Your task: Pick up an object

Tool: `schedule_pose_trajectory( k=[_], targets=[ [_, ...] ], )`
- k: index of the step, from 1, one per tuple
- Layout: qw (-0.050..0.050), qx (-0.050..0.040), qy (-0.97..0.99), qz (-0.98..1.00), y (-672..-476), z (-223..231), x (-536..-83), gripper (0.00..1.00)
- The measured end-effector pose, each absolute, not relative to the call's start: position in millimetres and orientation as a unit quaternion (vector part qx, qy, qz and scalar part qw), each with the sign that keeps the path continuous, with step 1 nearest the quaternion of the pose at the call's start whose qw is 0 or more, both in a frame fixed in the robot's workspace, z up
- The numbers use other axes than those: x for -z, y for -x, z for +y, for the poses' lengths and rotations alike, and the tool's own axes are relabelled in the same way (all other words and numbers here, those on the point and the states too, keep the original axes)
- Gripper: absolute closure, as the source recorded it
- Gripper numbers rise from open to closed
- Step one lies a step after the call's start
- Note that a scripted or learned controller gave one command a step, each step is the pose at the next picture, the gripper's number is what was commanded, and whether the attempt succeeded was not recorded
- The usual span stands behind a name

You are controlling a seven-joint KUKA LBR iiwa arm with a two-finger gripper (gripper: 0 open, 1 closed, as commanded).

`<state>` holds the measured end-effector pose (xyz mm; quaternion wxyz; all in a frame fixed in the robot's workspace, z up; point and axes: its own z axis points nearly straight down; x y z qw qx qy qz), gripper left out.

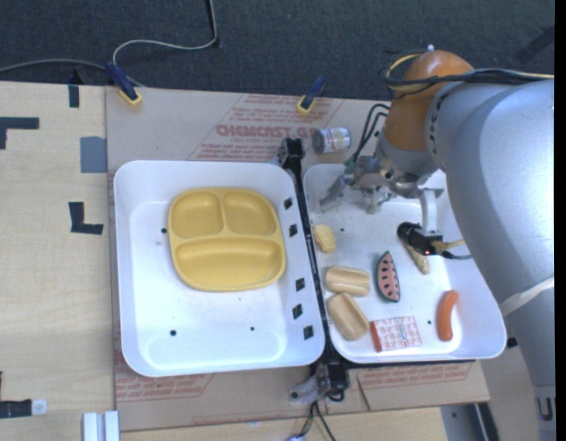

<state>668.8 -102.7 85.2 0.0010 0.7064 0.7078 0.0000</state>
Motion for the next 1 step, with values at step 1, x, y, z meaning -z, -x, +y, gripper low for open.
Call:
schedule_pose_trajectory(
  k=[1],
  targets=[
    [0.001, 0.0003, -0.707, 0.708, -625.5, -101.4, -85.9, 0.0]
  ],
)
